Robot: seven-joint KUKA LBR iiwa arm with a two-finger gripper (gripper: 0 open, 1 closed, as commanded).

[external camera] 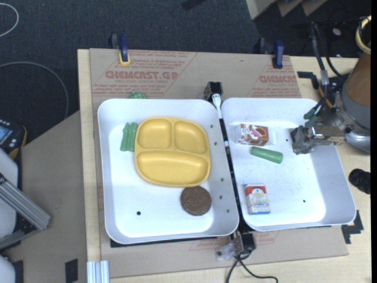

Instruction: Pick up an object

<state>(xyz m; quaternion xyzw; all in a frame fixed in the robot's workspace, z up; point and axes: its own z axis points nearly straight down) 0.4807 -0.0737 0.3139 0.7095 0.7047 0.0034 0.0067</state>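
Nearest the camera, a small red carton is seen low in the right bin, below a green cylinder and a red-and-white packet. Bare white floor is left right of the carton. Left of the right bin, the left bin is occupied by a yellow divided plate, a green piece and a brown disc. Right of the cylinder, the gripper is seen over the right bin; its opening cannot be told, and nothing is seen held.

Right bin: open floor lower right; packet, green cylinder and small carton obstruct the left.
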